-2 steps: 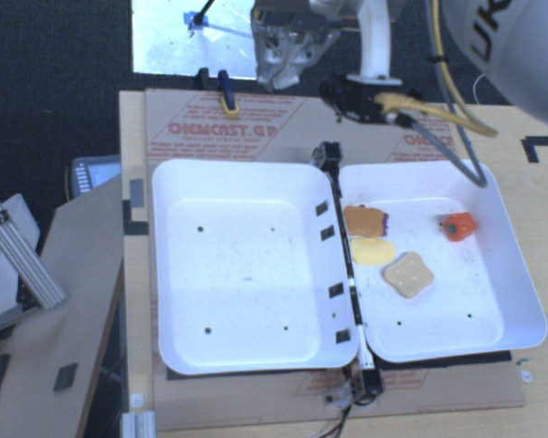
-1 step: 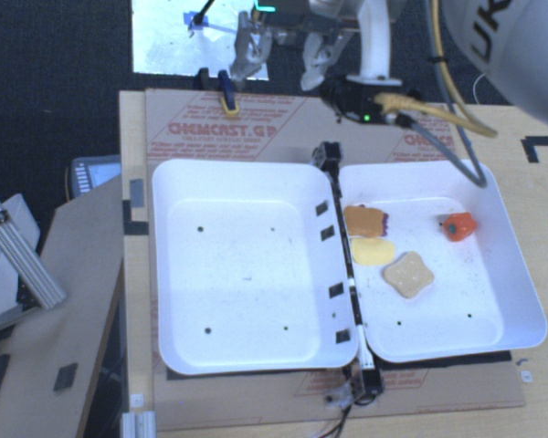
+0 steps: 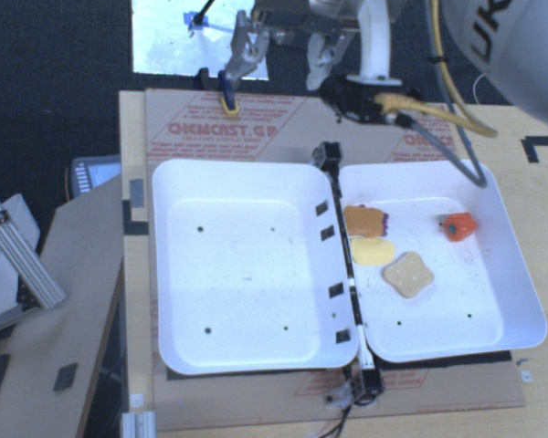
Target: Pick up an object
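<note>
Camera view has the gripper (image 3: 288,57) raised above the far edge of the surface (image 3: 256,130), its fingers (image 3: 247,48) spread apart and bare. No grasp is under way yet. An orange-red plastic pepper (image 3: 458,226), an orange slab (image 3: 364,221), a pale yellow disc (image 3: 373,252) and a tan biscuit-shaped piece (image 3: 408,275) lie in the right-hand white bin (image 3: 511,327). Next, I judge, the arm must swing over that bin and descend onto one.

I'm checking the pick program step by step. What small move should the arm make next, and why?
Probably swing the gripper toward the right bin and lower it: it hangs open above the bench's far edge, holding nothing, while the red piece lies apart from the others.
</note>
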### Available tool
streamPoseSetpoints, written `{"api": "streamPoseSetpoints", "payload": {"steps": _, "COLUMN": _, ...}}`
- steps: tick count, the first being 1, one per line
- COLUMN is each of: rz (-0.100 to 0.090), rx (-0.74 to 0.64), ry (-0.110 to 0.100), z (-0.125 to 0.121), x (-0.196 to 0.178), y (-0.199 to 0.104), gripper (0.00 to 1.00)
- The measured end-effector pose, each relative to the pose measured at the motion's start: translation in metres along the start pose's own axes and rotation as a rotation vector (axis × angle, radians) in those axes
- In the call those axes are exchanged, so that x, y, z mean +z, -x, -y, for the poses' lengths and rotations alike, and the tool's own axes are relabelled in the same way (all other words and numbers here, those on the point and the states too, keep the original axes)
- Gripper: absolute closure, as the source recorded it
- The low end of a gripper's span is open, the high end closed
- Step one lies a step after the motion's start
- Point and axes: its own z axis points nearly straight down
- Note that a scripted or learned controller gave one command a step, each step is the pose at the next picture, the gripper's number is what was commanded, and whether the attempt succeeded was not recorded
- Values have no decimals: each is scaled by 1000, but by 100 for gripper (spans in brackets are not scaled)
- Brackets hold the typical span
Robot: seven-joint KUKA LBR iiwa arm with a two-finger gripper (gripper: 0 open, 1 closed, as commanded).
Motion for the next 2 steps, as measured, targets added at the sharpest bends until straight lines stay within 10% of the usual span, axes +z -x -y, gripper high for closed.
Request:
{"api": "streamPoseSetpoints", "payload": {"steps": 1, "rz": -1, "rx": -4, "ry": 3, "z": 0, "x": -11, "y": 0, "gripper": 100}}
{"api": "streamPoseSetpoints", "payload": {"steps": 2, "rz": -1, "rx": -4, "ry": 2, "z": 0, "x": -11, "y": 0, "gripper": 0}}
